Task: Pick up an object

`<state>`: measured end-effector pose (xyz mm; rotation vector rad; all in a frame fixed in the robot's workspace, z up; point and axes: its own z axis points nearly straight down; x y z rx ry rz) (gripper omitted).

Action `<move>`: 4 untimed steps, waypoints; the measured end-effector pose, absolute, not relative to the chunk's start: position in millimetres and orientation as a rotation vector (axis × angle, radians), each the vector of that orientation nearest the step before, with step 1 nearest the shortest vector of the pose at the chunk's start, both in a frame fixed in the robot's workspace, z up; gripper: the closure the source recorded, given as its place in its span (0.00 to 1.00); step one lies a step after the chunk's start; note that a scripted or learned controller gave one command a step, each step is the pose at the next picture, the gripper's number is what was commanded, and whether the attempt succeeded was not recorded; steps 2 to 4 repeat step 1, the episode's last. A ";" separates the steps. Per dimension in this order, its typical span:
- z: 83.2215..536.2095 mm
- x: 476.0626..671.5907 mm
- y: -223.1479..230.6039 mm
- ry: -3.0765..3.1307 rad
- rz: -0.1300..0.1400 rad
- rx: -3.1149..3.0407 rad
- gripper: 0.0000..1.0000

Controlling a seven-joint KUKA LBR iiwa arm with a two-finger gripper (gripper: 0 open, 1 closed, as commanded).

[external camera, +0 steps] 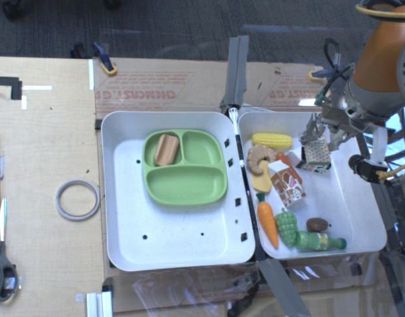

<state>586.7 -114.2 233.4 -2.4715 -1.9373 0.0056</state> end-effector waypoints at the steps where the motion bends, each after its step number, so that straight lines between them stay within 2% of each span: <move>1: 220.8 658.4 -85.6 -1.778 0.006 -2.589 1.00; 4: 220.8 658.4 -85.6 -1.778 0.006 -2.589 1.00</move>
